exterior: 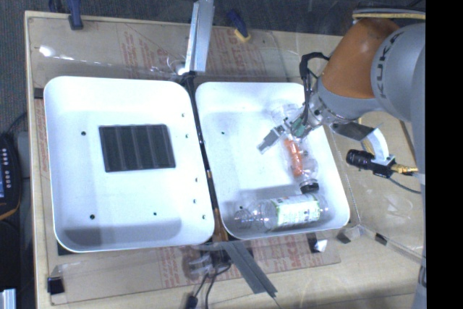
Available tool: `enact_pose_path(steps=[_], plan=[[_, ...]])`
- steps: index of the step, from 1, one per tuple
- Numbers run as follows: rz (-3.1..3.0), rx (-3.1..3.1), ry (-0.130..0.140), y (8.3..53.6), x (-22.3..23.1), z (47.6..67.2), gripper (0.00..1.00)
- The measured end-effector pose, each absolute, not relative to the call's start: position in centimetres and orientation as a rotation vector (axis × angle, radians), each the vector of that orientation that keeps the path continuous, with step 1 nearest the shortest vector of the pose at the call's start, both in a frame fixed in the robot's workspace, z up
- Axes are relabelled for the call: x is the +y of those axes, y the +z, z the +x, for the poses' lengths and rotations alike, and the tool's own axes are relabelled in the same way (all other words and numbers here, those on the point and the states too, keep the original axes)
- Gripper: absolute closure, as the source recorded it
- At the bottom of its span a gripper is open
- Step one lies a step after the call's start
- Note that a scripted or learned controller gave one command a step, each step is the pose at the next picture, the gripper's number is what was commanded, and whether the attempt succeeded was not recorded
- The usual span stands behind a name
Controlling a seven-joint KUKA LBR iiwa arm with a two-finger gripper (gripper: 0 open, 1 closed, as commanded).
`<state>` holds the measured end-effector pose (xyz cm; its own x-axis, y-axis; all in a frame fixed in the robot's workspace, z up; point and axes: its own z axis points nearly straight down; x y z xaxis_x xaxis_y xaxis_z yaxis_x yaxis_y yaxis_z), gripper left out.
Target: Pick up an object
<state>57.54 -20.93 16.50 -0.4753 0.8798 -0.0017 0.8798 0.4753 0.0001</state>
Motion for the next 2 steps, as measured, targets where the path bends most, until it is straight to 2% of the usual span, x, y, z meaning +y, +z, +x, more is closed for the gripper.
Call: enact_pose_path(steps=[1,2], plan=[[1.566,2.722,-0.001,18.8,-20.9,56.9,0.00],[1.536,2.737,-0.001,17.4,-21.0,58.3,0.00]])
